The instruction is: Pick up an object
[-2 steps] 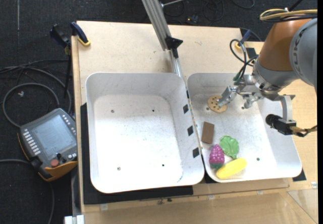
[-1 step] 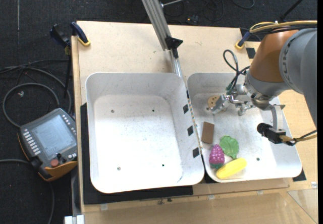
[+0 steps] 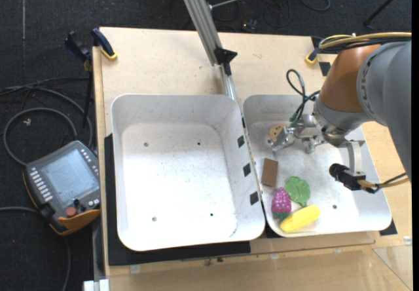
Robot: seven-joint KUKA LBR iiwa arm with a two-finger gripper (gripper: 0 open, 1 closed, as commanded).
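Well, fingers (image 3: 283,140) hang low with a spread nobody can tell; tan block (image 3: 277,131) beside them could get nudged away.

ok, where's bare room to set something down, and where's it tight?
Left bin: bare floor wall to wall. Right bin: a small free patch at its near right corner, right of the yellow corn. Crowded along its left side: brown block, purple grapes, green leaf, with the gripper above them.

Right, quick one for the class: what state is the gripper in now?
Gripper: low in the right bin, beside a small tan object; open or shut cannot be told, and nothing visibly held.
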